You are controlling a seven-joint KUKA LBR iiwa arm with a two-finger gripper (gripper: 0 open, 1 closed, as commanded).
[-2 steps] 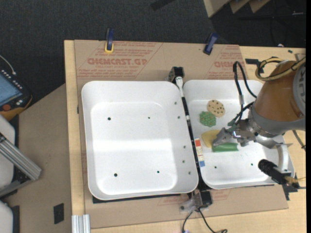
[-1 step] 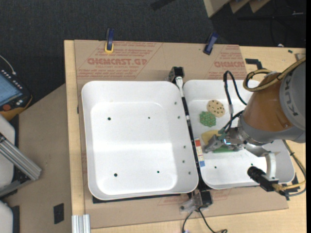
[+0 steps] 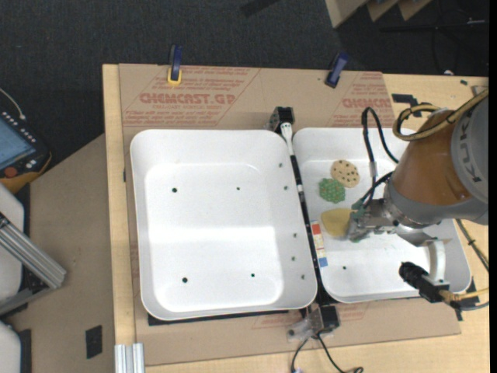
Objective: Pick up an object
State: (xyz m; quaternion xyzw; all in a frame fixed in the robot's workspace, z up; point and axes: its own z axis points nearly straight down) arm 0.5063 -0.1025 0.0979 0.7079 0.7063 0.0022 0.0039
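Now the gripper (image 3: 356,228) is down in the right bin (image 3: 388,282) at the yellow piece (image 3: 335,222); finger state I cannot tell; next, close and lift straight

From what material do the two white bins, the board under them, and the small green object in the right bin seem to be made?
The two shallow white bins look like moulded plastic: smooth, faintly glossy, with rounded corners. The tan board under them looks like brown paper-faced sheet or cardboard: matte, with red printed lettering. The small bumpy green object has a knobbly surface, possibly soft plastic or rubber; it is too small to be sure.
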